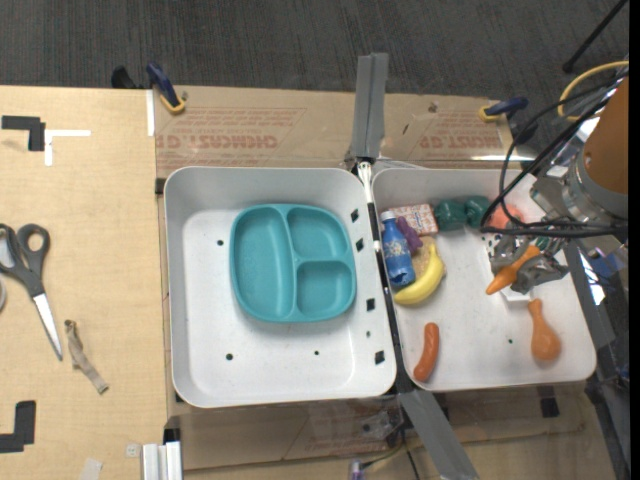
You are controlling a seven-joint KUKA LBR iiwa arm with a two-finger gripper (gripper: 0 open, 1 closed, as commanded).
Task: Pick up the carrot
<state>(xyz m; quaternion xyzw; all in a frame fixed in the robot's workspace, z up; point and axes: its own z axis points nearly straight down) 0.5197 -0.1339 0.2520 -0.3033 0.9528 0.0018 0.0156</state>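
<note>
Dark grey carpet fills the background beyond a pale wooden worktop [90,268], over part of which lies a sheet of brown cardboard [260,128] held by two blue clamps, one at its left corner [165,86] and one at the right [503,109]. Two shallow white bins sit side by side on the cardboard. In the left bin [195,298] rests one teal divided plate [294,264] with three compartments, nothing on it. In the right bin [470,348] lie one yellow banana [425,281], one blue bottle [396,251] touching the banana, one pink-labelled packet [414,218], one dark green object [463,211], one red-orange sausage [427,351] near the front wall, and one tan pear-shaped item [542,334] at the right. One carrot [510,271], orange and tilted, sits in the right half of this bin, raised between the fingers of the end effector [518,265], which closes narrowly about it; a small white piece [519,290] lies just beneath. One grey arm with an orange band [608,153] enters from the right, trailing black and yellow cables. On the bare wood at the left lie one pair of grey-handled scissors [32,283] and one short strip of tape [82,356]; black corner marks are fixed to the wood there.
</note>
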